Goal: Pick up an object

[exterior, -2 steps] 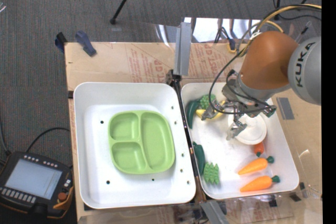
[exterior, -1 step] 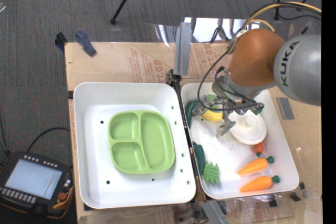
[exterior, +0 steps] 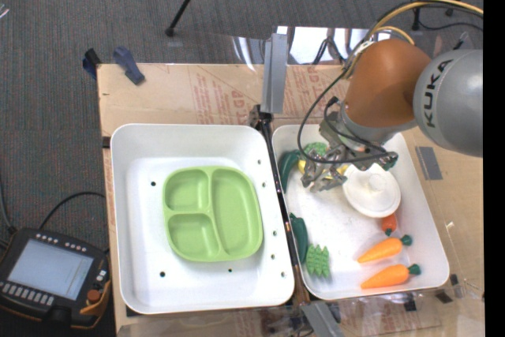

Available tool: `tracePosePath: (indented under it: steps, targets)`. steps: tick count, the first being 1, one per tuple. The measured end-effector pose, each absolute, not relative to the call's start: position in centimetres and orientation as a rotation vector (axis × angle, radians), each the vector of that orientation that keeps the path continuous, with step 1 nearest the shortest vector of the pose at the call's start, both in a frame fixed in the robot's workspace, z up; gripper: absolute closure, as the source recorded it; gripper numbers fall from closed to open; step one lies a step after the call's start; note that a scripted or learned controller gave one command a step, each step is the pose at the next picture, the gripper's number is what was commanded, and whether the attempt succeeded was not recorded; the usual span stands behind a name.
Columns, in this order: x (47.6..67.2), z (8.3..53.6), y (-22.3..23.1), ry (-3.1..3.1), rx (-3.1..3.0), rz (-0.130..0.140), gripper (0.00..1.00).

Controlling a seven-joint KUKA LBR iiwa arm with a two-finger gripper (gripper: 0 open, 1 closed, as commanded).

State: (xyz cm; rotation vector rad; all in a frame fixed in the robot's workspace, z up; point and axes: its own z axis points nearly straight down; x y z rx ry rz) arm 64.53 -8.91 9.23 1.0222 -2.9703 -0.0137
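Left bin (exterior: 126,170): one green divided plate (exterior: 211,214), flat, near centre. Right bin (exterior: 430,233): two toy carrots (exterior: 385,263) at the near right corner, a white dish (exterior: 372,193), a green brush-like piece (exterior: 317,260) by the dividing wall. Claw (exterior: 323,177): low over the right bin's far left area, just beside the dish; whether its fingers are apart or together cannot be told, possibly over a small green item

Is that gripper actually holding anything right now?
Cannot be told: the gripper sits low in the right bin beside a white dish, with nothing clearly in it.
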Motion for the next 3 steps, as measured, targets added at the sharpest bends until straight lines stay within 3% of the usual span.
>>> tracePosePath:
  steps: [1,2,3]
  targets:
    - [64.4,8.4,-8.2,-3.096,0.512,-0.006,1.00]
    - [64.8,21.9,-5.1,-3.114,0.492,0.000,1.00]
    - [64.0,19.5,-7.7,-3.079,0.609,-0.005,1.00]
